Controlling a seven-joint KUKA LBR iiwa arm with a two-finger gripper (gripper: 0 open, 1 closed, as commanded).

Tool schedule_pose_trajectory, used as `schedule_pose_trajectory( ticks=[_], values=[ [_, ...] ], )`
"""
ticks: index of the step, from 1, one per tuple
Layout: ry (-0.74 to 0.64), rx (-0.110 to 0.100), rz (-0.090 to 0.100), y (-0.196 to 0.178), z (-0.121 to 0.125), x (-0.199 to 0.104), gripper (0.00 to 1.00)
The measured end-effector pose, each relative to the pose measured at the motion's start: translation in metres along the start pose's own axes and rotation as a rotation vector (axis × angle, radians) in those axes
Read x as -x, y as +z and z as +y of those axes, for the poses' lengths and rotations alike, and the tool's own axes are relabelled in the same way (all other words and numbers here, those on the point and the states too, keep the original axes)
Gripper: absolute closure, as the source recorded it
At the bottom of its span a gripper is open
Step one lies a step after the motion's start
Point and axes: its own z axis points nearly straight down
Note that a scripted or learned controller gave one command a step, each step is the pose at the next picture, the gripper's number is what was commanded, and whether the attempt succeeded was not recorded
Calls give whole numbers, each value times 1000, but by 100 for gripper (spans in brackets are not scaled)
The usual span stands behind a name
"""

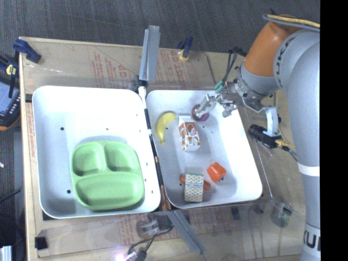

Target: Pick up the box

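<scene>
White with a brown-and-red print, the box (188, 135) lies in the middle of the right bin (247, 162), just beside the yellow banana (164, 125) on its left. Its printing is too small to read. A second, smaller carton (193, 187) with a pale patterned face stands toward the bin's near wall, covering most of a red-orange object behind it; an orange piece (216, 171) sits just to its right.

The end effector (205, 106) hangs over the far part of the right bin, above a small purplish item (199, 113) that is partly hidden by it. Whether its fingers are spread or closed cannot be made out; nothing is visibly held.

The left bin (49, 145) holds a green divided tray (107, 174). Faint red lettering on the table (98, 61) is illegible.
</scene>
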Motion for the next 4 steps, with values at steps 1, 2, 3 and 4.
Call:
schedule_pose_trajectory(
  ticks=[1,2,3,4],
  values=[
    [2,-1,0,105,32,0,0],
    [-97,3,-1,16,-52,-34,0],
    [-127,-1,0,107,-129,-80,0],
    [-133,-1,-2,97,-129,-80,100]
  ],
)
